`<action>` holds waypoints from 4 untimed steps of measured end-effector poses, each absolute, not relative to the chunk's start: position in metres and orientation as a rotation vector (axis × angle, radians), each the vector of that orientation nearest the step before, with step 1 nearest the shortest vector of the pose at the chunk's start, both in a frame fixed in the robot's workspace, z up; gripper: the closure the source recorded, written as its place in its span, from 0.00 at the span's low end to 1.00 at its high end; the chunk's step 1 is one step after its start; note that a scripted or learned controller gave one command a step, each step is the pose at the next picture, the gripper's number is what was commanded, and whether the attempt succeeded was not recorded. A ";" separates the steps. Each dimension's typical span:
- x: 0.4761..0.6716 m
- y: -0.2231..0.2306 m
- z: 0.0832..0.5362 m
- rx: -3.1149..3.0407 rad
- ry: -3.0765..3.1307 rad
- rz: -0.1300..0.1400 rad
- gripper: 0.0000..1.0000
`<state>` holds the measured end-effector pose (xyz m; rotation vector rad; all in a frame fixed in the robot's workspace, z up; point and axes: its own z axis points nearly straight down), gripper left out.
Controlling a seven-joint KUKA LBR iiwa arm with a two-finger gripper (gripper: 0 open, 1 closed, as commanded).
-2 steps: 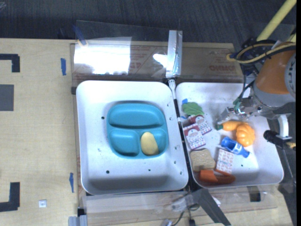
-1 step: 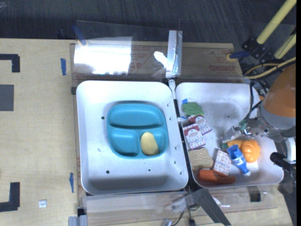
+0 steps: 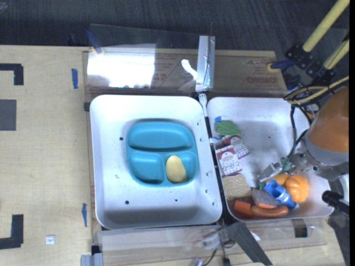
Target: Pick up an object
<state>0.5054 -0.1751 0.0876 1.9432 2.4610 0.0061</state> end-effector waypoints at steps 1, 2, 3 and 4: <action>0.508 -0.176 0.099 1.942 2.453 0.011 1.00; 0.508 -0.176 0.099 1.941 2.451 0.011 0.00; 0.509 -0.176 0.110 1.941 2.450 0.014 1.00; 0.583 -0.127 0.088 2.012 2.403 0.009 1.00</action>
